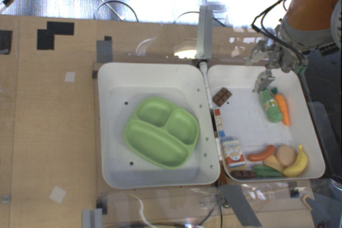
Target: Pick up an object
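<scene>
Banana (299,163) below; hand (264,81) touches bottle (271,106).

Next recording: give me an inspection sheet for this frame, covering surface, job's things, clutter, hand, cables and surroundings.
Surface: wooden bench bearing two white bins, left bin and right bin.
Job's things: right bin holds green bottle, carrot, chocolate piece, small carton, sausage, banana, an egg-like ball.
Clutter: green divided plate in left bin.
Hand: hand hangs just above the bottle's top; grip unclear.
Cables: black cables loop beside the arm.
Surroundings: black tape marks on the bench.
</scene>
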You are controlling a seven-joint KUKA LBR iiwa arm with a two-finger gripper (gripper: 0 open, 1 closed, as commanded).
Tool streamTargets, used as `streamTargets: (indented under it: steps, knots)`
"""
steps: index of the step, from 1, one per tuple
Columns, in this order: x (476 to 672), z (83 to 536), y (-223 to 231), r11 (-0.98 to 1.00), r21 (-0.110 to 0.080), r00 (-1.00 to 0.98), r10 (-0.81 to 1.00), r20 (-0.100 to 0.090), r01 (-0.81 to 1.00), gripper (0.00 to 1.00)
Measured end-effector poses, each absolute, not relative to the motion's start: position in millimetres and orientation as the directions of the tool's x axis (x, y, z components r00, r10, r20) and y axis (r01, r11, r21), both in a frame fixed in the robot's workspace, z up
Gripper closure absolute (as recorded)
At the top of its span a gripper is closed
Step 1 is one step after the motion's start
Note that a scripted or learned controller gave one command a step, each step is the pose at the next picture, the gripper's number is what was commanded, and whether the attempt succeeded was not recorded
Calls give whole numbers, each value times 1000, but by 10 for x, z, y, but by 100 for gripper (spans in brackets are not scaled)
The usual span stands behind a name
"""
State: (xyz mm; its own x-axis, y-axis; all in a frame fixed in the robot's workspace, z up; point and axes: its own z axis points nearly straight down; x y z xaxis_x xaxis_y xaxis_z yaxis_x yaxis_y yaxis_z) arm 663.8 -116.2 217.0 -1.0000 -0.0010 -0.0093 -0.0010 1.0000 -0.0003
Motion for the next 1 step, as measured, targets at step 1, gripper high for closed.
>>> streamTargets:
  steps: [1]
  knots:
    - [6692,961,-1611,998,-1,-998,65,-3,65,0]
